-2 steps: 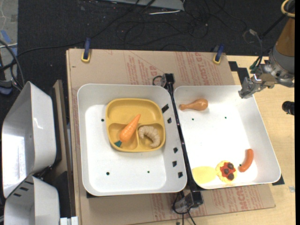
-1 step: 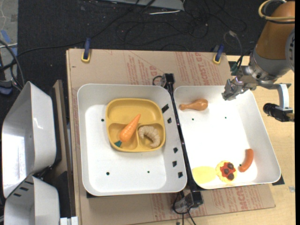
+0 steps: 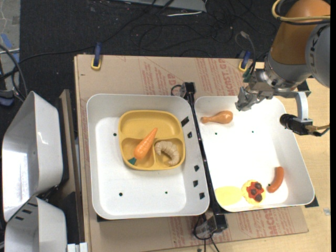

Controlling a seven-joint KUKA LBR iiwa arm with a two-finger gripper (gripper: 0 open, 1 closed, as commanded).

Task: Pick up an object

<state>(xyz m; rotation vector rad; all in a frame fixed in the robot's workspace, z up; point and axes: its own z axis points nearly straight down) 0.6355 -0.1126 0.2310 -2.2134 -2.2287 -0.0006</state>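
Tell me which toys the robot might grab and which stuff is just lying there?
Might grab: chicken drumstick nearest the gripper, sausage, pizza slice, yellow disc, carrot, shrimp.

Just lying there: yellow divided plate, yellow clamps, cables.

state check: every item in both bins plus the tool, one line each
tool: above the right bin's top edge, next to the drumstick
drumstick: lying flat, right bin, ungrasped
sausage: lying flat, right bin
pizza slice: flat, right bin's front edge
yellow disc: flat, beside the pizza slice
yellow plate: upright, left bin
carrot: lying across the plate's divider
shrimp: in the plate's right compartment
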